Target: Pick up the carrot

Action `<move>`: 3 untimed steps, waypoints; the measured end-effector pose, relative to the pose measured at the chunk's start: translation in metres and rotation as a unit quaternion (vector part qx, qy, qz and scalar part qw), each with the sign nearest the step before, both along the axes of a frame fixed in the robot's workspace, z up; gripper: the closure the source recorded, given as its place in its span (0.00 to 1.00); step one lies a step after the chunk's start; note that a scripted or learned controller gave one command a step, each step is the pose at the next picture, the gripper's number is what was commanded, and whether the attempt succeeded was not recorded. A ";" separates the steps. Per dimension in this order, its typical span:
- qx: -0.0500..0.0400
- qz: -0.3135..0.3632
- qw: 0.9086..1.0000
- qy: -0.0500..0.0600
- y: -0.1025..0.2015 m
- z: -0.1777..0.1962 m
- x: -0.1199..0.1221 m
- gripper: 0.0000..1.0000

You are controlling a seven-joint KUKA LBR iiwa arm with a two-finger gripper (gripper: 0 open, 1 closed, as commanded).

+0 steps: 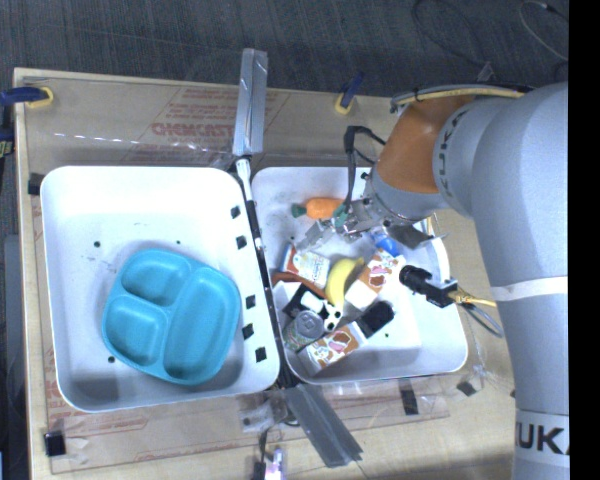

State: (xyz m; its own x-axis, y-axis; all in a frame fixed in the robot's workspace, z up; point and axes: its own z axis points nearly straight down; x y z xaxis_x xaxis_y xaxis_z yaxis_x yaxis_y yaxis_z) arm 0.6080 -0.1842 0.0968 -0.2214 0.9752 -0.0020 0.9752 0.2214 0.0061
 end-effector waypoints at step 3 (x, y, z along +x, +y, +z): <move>0.000 -0.054 0.998 0.010 0.006 0.003 0.047 1.00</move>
State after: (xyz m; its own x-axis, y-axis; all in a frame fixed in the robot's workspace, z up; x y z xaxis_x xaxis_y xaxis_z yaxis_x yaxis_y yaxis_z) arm 0.6551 -0.1778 0.0999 -0.1150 0.9934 0.0021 0.9933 0.1150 -0.0131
